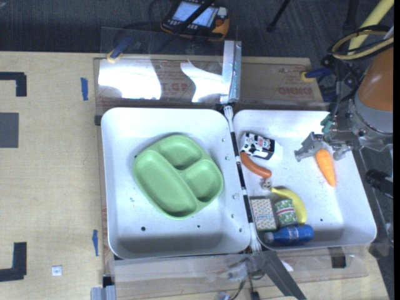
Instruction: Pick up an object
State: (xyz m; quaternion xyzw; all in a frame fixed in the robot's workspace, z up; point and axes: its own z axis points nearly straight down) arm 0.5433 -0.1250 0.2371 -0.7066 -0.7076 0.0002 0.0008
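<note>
Bench: pale wooden bench top (50,186) with black corner marks and bits of blue tape, bearing two shallow white plastic bins side by side.
Behind the bins: a clear plastic sheet (162,74) catching glare, and beyond it a dark floor with a black handheld controller with a lit screen (195,16) and tripod legs.
Left bin (119,230): holds a light green divided plastic plate (178,175), three compartments, lying near the middle.
Right bin (350,220): holds the rest – a small black-and-white patterned packet (258,144) near the divider, an orange-red toy hot dog (255,166) just below it, a yellow toy banana (292,202), a small printed box (264,212) touching the banana's inner side, and a blue bottle lying flat (290,234) at the near wall.
Orange toy carrot (325,167): lies tilted in the right bin's far right part, thick end up by the pincer.
Gripper (320,144): grey metal, hanging low over the right bin from the arm – its fingers (305,149) stand apart, clamped on nothing; one tip looks just beside or touching the carrot's top end, which I cannot tell.
</note>
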